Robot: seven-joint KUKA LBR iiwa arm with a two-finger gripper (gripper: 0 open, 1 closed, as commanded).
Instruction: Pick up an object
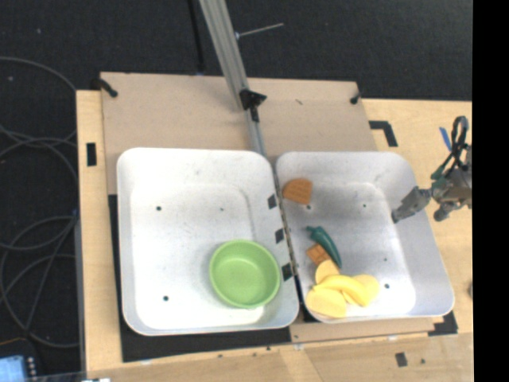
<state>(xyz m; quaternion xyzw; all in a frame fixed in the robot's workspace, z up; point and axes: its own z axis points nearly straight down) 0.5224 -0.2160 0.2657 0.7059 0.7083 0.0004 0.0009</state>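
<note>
The right bin [413, 293] holds a round orange-brown piece [298, 190] near its far left corner. Further forward along its left side lie a dark green piece [324, 243] and a small orange block [317, 254]. A cluster of yellow pieces [342, 291] rests at the front left. My gripper [421, 200] hangs at the right rim of this bin, well to the right of all these objects, with nothing seen in it. The left bin [159, 181] contains a light green bowl [245, 273] at its front right.
A slanted metal pole [227, 46] rises from behind the gap between the bins. Both bins rest on a brown board [183, 110] on the wooden bench. Dark cables [455, 138] hang by the arm at the right.
</note>
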